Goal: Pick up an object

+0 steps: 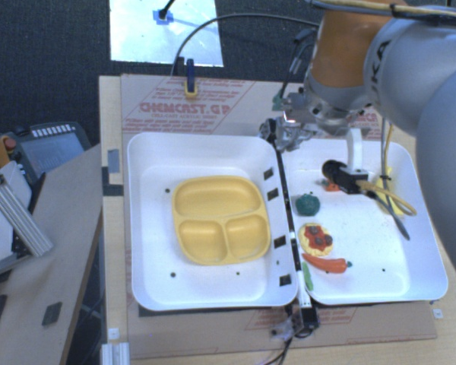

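A small round green object (308, 203) lay in the right bin (418, 265). Below it sat a pizza toy (318, 239) and red chili (327, 264); right, yellow scissors (391, 198). Whether the gripper (289, 131) was spread was unclear.

A shiny metal sheet (166, 20) is seen at the upper left of the frame, on dark carpet (38, 44). A handheld control pendant (49, 150) is placed at the left edge — beside it, lower left, an aluminium rail (14, 211) is laid aslant
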Robot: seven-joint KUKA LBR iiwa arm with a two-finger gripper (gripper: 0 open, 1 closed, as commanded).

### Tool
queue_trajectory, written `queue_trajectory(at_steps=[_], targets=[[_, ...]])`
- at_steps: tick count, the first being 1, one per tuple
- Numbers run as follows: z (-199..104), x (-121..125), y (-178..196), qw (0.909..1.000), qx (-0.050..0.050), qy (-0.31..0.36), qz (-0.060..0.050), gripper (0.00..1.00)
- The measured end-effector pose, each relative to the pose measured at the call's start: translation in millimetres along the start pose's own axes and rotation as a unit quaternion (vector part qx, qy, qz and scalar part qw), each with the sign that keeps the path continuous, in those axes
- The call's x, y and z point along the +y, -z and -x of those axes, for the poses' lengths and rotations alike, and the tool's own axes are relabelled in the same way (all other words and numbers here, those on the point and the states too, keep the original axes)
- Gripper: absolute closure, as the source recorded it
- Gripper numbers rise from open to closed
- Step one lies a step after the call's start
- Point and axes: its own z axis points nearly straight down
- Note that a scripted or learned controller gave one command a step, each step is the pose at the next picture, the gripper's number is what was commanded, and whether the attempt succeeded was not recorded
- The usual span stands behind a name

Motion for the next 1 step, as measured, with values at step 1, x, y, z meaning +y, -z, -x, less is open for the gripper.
queue_trajectory(at_steps=[1], targets=[[-43.8,1.9,-6.0,1.0,-0.001,-0.001,0.0,1.0]])
